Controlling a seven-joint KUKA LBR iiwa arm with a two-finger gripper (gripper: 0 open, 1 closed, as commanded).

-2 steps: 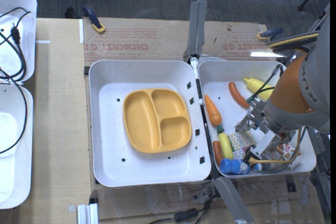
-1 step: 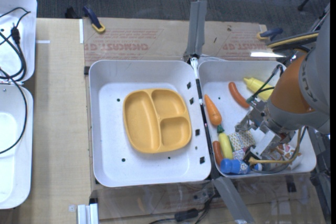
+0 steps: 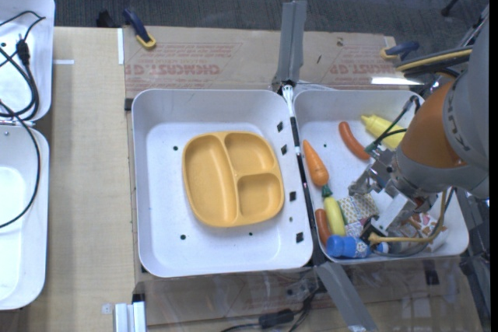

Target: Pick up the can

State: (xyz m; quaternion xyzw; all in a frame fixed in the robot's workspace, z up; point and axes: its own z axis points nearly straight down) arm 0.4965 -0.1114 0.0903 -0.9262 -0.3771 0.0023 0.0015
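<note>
**Left bin** – holds one yellow three-part plate, lying flat near the middle.

**Right bin** – crowded. Contents, far to near:
- yellow squeeze bottle, on its side near the far wall
- red sausage, just beside the bottle, towards the bins' shared wall
- carrot, along the shared wall, leaf end pointing near
- speckled packet, mid-bin
- yellow oblong piece, beside the packet, with a small orange-red piece against its left side
- blue thing, at the near wall
- can – near right corner, mostly covered by the arm (a red-and-white patch of label shows; the identification is tentative)

**Gripper** – low inside the right bin, over the speckled packet and just left of the can. Whether it is apart or together cannot be told from this angle, and nothing can be seen clamped in it. The grey arm with its orange band reaches in over the bin's right side.
</note>
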